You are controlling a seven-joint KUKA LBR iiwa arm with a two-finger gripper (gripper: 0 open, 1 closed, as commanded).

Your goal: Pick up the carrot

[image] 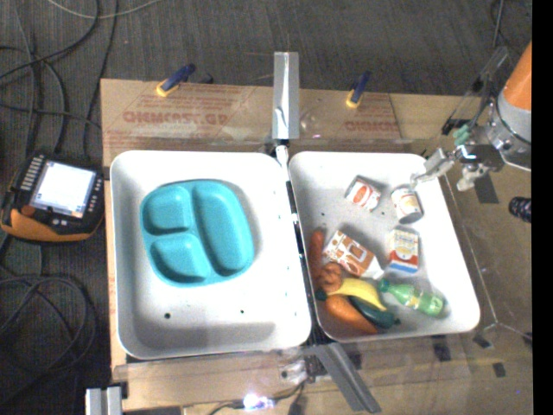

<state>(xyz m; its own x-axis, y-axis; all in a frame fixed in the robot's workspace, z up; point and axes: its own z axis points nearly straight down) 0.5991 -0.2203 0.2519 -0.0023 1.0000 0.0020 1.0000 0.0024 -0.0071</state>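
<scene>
**A:** Where does the carrot [319, 247] lie from the gripper [429, 173]?

**B:** Well apart, across the right bin [454, 232]. The gripper hovers at that bin's upper right corner, just beside a small can [406, 204]. The carrot rests against the bin's left wall, its long axis running roughly up and down the view.

**A:** Is the hand wide or narrow?

**B:** I cannot tell; it is too small and blurred here.

**A:** Room to work?

**B:** Tight, I judge. The wall crowds one side, a carton [348, 252] the other, and a banana [359, 294] lies at its lower end. The upper tip looks freest.
</scene>
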